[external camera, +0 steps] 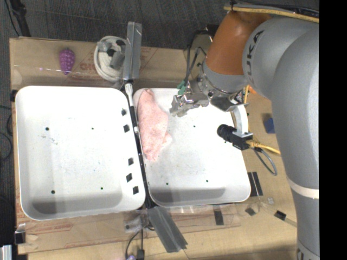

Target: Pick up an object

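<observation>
from my screen i see the pink cloth (150, 124) lying crumpled in the right bin (217, 191), against its left wall. my claw (181, 103) hangs over the bin's upper part, just right of the cloth's top; nothing sits in it, though i cannot tell how it is set. a purple toy (66, 60) rests on the desk (43, 50).

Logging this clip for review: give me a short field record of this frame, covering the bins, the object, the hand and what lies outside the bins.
left bin: no objects seen inside
right bin: holds a pink cloth along its left wall
hand: over the right bin's upper part, just right of the cloth; grip state unclear
outside bins: purple grape bunch and white roll on the bench above the left bin
</observation>
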Robot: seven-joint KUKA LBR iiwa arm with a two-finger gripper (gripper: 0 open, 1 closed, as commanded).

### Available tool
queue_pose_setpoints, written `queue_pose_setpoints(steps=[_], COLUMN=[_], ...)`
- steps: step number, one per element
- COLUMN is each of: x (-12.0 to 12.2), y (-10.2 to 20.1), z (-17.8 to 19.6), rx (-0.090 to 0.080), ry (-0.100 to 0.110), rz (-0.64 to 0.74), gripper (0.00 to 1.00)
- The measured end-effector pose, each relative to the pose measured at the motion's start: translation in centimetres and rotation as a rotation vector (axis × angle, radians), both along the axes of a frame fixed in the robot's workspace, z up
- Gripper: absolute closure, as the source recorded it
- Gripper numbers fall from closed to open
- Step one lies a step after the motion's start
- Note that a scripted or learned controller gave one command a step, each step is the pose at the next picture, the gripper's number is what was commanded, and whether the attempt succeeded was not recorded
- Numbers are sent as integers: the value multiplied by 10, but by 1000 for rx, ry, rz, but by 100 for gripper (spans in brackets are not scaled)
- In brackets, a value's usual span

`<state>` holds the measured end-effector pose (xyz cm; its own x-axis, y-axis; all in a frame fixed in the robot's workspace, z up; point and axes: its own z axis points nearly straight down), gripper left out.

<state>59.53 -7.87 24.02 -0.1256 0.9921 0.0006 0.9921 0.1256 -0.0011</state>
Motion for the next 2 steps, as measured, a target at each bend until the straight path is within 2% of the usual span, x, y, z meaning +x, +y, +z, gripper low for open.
queue_pose_setpoints(steps=[1, 2], x=[0, -4], y=[0, -48], z=[0, -133], rx=[0, 1], ry=[1, 4], rz=[0, 87], gripper=[0, 0])
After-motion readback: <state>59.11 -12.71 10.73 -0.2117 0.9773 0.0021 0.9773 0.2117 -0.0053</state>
